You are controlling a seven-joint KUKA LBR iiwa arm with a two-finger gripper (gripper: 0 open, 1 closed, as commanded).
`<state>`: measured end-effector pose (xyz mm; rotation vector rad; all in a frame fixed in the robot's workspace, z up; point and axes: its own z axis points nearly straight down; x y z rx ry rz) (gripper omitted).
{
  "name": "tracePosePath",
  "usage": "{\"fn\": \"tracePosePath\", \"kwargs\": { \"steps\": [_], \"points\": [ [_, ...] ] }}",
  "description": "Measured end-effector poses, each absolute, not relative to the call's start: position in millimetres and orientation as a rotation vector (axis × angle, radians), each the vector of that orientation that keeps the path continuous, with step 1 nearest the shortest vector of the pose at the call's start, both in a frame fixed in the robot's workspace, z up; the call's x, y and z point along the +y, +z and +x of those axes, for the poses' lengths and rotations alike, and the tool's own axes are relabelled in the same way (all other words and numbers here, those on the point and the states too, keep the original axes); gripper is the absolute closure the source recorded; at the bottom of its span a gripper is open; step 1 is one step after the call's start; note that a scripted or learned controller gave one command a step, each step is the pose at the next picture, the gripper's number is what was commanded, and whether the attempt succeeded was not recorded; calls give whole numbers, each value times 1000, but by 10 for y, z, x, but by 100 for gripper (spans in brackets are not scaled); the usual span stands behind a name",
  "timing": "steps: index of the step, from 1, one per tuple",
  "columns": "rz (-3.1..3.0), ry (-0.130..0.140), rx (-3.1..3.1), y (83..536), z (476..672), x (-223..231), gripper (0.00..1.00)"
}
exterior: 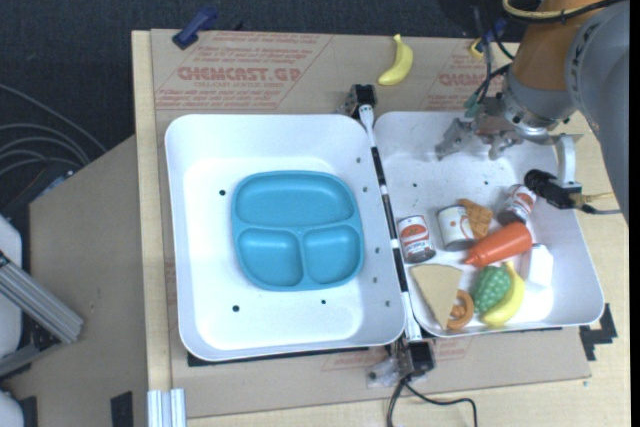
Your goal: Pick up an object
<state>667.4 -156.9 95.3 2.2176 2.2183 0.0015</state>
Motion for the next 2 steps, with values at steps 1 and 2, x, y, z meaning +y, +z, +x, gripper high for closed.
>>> {"fn": "tracePosePath", "kwargs": {
  "steps": [1, 2],
  "points": [
    [2223, -1, 2224, 847, 6665, -1265, 0],
    [2222, -1, 2222, 848, 6665, -1301, 0]
  ]
}}
